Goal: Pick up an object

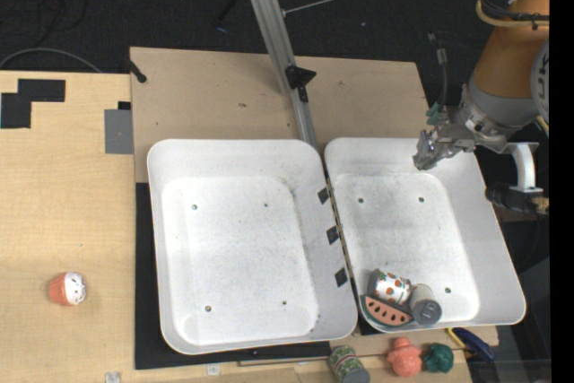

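Objects Clustering in the Right Bin's Near Corner

Objects are lying together in the near left corner of the right bin: a small red-and-white can is resting on its side, a watermelon-slice toy is sitting just in front of it against the bin's rim, and a grey cylinder is lying just beside the can, toward the bin's middle. Outside that same bin, just past its near rim, a pink toy, a green toy and a dark tin are sitting on the bench. The left bin is lying flush against the right bin's left side. Well beyond it, on the light wooden surface, a red-and-white ball is resting alone. The gripper is hanging over the right bin's far rim, well apart from the cluster; nothing is showing between its fingers, and whether they are parted is too small to tell.
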`<state>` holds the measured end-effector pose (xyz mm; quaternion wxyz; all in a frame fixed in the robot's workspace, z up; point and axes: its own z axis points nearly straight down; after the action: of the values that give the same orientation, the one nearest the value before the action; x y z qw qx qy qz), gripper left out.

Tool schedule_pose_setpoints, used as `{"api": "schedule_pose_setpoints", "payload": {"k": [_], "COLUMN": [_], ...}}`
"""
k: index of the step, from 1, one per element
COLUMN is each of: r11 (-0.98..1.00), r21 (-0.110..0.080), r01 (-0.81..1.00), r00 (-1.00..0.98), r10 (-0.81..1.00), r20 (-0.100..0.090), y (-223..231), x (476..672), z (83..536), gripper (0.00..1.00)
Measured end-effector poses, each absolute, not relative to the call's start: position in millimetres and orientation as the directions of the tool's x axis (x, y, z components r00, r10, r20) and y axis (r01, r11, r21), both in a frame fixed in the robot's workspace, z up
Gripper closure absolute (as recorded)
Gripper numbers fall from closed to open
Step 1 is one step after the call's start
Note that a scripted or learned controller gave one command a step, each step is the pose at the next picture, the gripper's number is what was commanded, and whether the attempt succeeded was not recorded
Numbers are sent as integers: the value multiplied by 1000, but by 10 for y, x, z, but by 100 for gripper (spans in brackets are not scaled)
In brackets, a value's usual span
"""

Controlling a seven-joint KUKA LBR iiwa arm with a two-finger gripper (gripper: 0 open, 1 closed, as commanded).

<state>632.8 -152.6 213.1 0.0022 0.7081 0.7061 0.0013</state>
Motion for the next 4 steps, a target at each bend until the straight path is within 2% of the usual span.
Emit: {"api": "schedule_pose_setpoints", "payload": {"k": [1, 2, 4], "r11": [1, 4, 4], "r21": [6, 0, -5], "r01": [1000, 1000, 1000], "r00": [-1, -4, -4], "r10": [1000, 1000, 1000], "r20": [-2, 0, 3], "y": [-1548, -1549, -387], "x": [6425, 6429, 6195], "z": [2723, 2854, 2547], "gripper": [100, 100, 100]}}
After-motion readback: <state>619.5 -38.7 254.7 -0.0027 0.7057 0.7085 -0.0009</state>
